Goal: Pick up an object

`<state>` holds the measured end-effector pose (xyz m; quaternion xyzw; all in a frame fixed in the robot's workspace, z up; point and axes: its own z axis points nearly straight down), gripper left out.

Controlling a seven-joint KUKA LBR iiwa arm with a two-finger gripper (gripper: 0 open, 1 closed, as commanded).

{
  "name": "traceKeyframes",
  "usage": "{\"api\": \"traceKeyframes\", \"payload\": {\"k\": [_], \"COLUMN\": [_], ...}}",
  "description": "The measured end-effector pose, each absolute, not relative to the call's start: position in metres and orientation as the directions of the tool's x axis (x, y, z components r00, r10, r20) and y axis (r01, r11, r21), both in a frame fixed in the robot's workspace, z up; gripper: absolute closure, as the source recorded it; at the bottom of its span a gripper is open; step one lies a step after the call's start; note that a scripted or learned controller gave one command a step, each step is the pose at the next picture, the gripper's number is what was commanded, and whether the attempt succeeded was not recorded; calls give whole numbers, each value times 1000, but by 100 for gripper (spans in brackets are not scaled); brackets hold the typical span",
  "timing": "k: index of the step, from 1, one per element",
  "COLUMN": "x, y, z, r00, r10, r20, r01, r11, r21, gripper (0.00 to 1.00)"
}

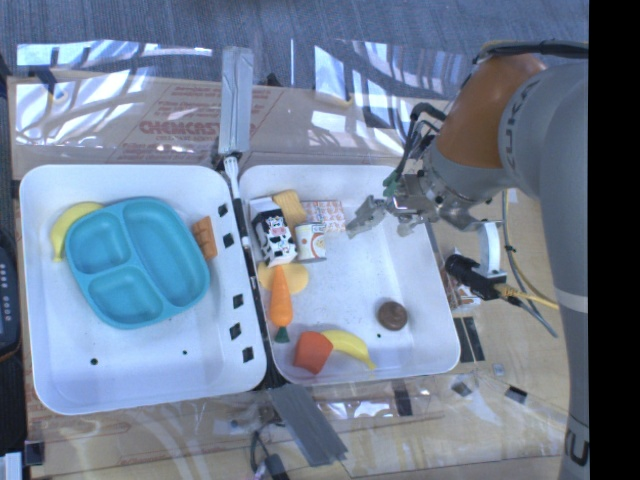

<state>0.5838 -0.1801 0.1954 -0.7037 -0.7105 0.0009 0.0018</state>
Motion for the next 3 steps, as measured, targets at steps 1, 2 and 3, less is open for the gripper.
{"api": "traceKeyframes", "payload": {"k": [1, 2, 3], "x": [503, 620, 656], "y": [-211, -138, -199], "z": [157, 90, 92], "r00": [156, 254, 300], "r10": [988, 967, 954], "r20": [0, -2, 0], "r01": [988, 967, 954], "r11": [-156, -254, -300], "r21": [-7, -5, -5], "gripper": [0, 0, 0]}}
